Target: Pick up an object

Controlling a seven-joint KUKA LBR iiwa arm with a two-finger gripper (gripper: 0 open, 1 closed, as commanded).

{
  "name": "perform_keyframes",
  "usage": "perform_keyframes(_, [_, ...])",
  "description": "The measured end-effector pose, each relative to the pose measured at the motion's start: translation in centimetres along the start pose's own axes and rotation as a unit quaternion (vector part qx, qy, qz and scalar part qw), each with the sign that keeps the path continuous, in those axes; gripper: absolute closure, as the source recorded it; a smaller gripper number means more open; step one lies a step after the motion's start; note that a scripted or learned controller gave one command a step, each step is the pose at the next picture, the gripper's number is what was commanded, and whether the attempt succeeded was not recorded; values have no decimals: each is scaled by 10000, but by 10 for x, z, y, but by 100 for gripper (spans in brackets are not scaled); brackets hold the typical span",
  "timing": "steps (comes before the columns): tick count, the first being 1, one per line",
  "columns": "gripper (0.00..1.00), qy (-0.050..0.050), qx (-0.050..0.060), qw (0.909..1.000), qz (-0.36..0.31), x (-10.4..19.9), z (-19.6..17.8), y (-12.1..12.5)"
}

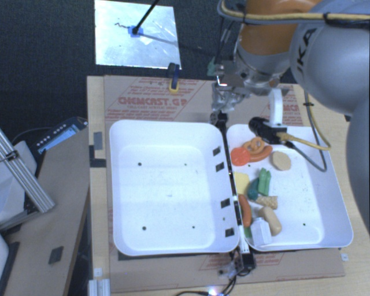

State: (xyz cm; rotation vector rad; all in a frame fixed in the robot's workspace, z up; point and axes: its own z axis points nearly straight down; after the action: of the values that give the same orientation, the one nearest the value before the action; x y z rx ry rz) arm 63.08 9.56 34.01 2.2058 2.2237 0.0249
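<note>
Objs (260,191) in right bin (324,225)

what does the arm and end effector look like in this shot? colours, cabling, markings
The arm is a bulky, rounded grey casing with an orange band above the wrist and dark lettering on the shell. A yellow cable loops over the orange section. Below sits a metallic wrist block, then the small dark gripper, too blurred to make out detail.

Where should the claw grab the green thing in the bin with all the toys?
Probably across the middle of the green piece, coming straight down from above. It lies long and narrow, running up and down the right bin, so its two long sides suit the claw best. A yellow piece crowds its left side, so closing there may be tight.
</note>
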Motion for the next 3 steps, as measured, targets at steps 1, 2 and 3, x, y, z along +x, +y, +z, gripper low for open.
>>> perform_keyframes(1, [100,-5,36,10000,-8,61,-41,41])
perform_keyframes(2, [100,5,10,10000,-7,105,-165,41])
perform_keyframes(3, [100,-13,59,10000,13,118,-196,42])
